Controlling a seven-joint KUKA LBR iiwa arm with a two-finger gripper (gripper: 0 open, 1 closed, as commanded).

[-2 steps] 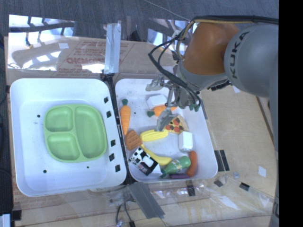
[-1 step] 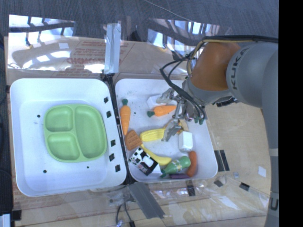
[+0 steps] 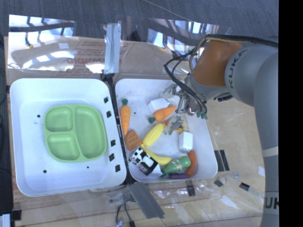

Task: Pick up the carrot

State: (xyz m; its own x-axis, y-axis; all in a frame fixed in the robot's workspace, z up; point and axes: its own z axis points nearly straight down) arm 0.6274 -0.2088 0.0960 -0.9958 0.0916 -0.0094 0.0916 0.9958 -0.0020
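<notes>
As the arm reached in from the right, its gripper (image 3: 182, 111) hung low over the far side of the right bin (image 3: 209, 150), deep in a clutter of toy food; whether its grip was spread or closed could not be made out from above. The carrot (image 3: 124, 119), orange with a small green top, lay lengthwise against the bin's left wall, well apart from the gripper, with a brown waffle (image 3: 133, 139) just below its tip and a corn cob (image 3: 154, 135) near its right side. A second orange piece (image 3: 164, 113), tapered and possibly a carrot too, lay just beside the gripper, next to a white block (image 3: 157, 105). The left bin (image 3: 19, 126) held a green divided plate (image 3: 75, 132). Judged from its look, the carrot was a light, hollow plastic toy: stiff, smooth and likely to slip or roll aside under an uneven squeeze, though in no danger of breaking. The surest hold appeared to be across the thick upper half, just below the green top, pinching the width rather than the length. With the wall pressed close along one side, room for a pad there looked scarce, so a grasp angled slightly away from the wall, or nearer the free tip, might have served better.
</notes>
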